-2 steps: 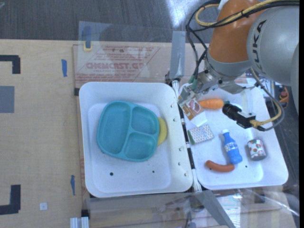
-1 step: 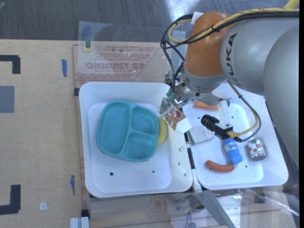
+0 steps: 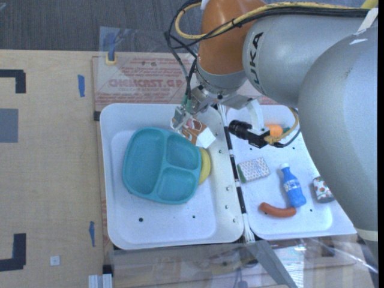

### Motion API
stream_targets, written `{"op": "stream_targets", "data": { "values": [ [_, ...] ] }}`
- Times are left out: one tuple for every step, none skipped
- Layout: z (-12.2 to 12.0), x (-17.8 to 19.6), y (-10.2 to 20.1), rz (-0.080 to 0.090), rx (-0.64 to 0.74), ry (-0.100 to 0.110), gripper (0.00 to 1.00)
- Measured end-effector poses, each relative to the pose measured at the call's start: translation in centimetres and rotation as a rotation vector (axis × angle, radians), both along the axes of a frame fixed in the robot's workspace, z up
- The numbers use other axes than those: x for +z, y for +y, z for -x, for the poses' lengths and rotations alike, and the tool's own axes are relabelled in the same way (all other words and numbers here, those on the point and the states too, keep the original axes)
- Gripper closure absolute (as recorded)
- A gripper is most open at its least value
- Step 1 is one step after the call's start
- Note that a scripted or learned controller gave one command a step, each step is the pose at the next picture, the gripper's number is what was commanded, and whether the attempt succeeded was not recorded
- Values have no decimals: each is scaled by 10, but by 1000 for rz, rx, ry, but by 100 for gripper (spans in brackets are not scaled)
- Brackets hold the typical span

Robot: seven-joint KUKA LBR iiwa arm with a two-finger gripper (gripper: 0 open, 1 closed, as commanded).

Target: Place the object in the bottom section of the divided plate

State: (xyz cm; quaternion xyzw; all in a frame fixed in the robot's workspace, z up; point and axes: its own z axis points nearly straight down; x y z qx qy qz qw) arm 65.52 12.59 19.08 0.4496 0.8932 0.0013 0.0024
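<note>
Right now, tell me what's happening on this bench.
The grey arm's gripper hangs over the left bin, just above the top edge of the blue divided plate, with a small brown and white object right beside it. The plate's sections hold nothing yet. A blue bottle and a sausage lie in the right bin.

A bulky grey arm [image 3: 312, 59] bears an orange band [image 3: 225, 32], black KUKA lettering and looping black-yellow cables [image 3: 186, 23].
</note>
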Motion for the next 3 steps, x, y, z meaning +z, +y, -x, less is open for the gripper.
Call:
{"op": "stream_targets", "data": {
  "values": [
    [37,-23,76,0,55,5,100],
    [37,-22,76,0,55,5,0],
    [19,103,47,0,194,-2,0]
  ]
}}
